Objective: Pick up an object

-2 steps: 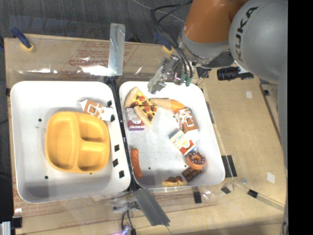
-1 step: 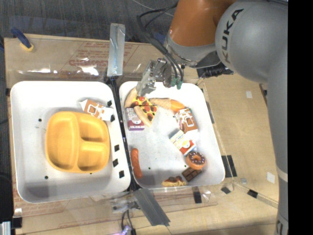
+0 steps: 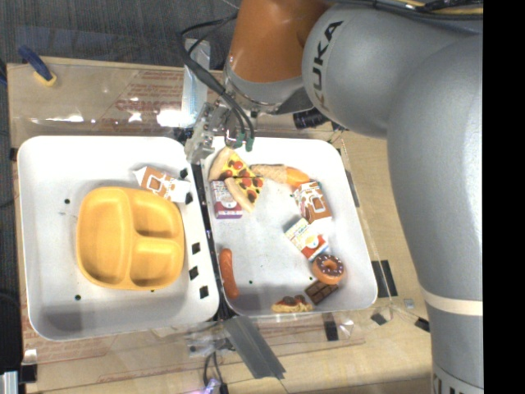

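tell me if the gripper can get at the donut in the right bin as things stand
Probably yes. The donut lies uncovered near the bin's near right corner, nothing on top of it, though a chocolate piece sits close. The gripper is at the far edge.

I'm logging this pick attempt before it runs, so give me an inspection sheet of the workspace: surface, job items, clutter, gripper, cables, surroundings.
Surface: two white bins side by side, left bin and right bin, on a bench.
Job's things: right bin holds a pizza slice, purple carton, sausage, donut, small cartons and other toy food.
Clutter: yellow divided tray and a small carton in the left bin.
Gripper: gripper sits over the divider at the bins' far edge; finger state unclear.
Cables: black cables near the wrist.
Surroundings: blue-and-yellow object at the far left corner.
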Available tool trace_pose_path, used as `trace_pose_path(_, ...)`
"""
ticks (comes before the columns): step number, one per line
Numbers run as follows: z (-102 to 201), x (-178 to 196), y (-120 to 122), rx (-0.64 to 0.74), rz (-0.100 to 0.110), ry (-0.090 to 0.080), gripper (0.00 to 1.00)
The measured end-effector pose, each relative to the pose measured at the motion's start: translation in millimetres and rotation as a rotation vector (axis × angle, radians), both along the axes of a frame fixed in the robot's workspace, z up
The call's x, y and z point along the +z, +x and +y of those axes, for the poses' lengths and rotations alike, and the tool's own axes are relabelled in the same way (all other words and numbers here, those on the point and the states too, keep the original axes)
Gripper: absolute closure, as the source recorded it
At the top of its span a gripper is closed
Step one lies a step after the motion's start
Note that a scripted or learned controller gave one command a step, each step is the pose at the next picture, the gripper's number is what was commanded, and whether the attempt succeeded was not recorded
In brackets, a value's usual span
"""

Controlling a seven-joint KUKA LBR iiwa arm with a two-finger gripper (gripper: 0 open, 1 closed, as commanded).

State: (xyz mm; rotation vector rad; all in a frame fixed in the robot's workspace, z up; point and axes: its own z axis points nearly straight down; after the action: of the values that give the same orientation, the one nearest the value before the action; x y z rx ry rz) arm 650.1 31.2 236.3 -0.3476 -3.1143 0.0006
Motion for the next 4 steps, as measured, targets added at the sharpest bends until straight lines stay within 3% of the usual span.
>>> trace_pose_path(1, 34.2, 30.1, 2.2, -0.202, -0.007, -0.003, 1.00)
trace_pose_path(2, 1.1, 49.3, -4.8, 0.036, -0.008, -0.002, 1.00)
trace_pose_path(3, 53.1, -31.1, -66.2, 0.180, 0.002, 0.000, 1.00)
trace_pose_path(4, 64.4, 32.2, -5.5, -0.039, -0.008, -0.002, 1.00)
